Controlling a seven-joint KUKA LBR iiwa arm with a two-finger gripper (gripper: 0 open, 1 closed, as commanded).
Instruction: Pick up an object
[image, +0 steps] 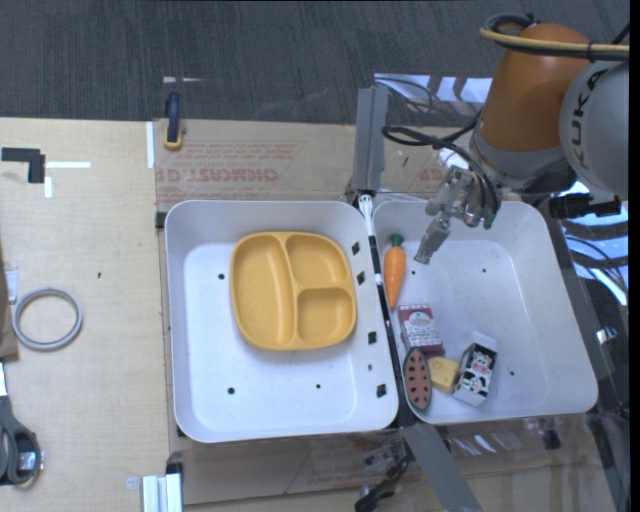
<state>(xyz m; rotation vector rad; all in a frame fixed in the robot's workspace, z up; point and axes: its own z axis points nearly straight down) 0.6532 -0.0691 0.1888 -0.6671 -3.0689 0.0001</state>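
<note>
Two white bins are sitting side by side. The left bin (200, 400) is holding one yellow divided plate (293, 290). The right bin (530, 330) is holding five toys: one carrot (394, 272) against its left wall, one red carton (418, 327), one watermelon slice (417, 379), one cheese wedge (443, 373) and one cow-print milk carton (476, 371). The gripper (432, 245) is hovering over the bin's far end, beside the carrot, gripping nothing; its fingers are seemingly close together, though blurred.
</note>
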